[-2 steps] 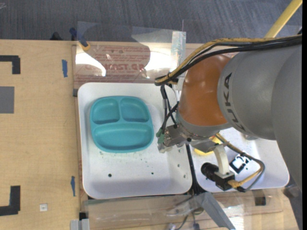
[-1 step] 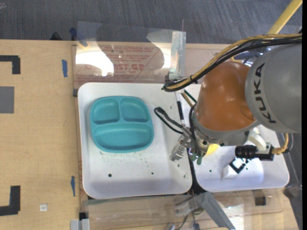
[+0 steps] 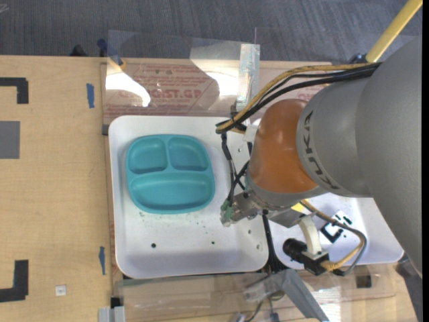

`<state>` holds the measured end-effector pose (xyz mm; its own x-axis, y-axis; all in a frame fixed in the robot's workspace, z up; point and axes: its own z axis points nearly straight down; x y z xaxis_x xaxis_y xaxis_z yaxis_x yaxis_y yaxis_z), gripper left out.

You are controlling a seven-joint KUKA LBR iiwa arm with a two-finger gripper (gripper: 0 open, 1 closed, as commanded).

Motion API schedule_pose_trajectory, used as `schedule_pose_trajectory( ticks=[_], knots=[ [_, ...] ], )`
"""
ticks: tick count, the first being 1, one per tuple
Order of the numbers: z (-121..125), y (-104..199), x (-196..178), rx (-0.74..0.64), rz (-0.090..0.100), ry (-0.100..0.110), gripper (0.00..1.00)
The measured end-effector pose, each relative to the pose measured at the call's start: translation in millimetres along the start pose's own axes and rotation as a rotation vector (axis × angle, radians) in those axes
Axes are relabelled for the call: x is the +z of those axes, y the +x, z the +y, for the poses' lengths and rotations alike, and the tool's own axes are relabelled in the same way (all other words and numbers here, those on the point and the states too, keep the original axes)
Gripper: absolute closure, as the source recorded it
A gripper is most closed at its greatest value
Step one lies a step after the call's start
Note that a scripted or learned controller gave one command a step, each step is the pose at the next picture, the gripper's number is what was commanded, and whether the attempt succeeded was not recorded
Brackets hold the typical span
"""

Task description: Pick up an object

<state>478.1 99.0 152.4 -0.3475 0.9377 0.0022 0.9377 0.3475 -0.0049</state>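
Item one: your teal three-compartment plastic plate (image 3: 171, 174) lies flat in the left shallow white bin (image 3: 134, 247), upper half. Item two: your grey, orange-banded arm (image 3: 315, 146) covers the bins' shared edge; its gripper state you cannot tell.

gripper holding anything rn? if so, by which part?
Cannot tell. The arm covers the gripper from above, over the bins' shared edge. The teal divided plate lies in the left bin, apart from the arm.

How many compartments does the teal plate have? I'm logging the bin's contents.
3. The teal plate in the left bin has two small compartments side by side along its far edge and one wide compartment across its near side. None looks hidden.
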Motion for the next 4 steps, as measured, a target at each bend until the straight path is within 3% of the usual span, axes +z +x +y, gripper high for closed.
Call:
schedule_pose_trajectory(
  ticks=[1,2,3,4],
  knots=[
    [-4,-13,-32,0.716,-0.001,-0.005,1.0],
    [-2,-35,-63,0.107,-0.003,-0.007,1.0],
    [-3,-5,48,0.504,-0.001,0.005,1.0],
    [5,10,-34,1.097,0.002,-0.005,1.0]
  ],
)
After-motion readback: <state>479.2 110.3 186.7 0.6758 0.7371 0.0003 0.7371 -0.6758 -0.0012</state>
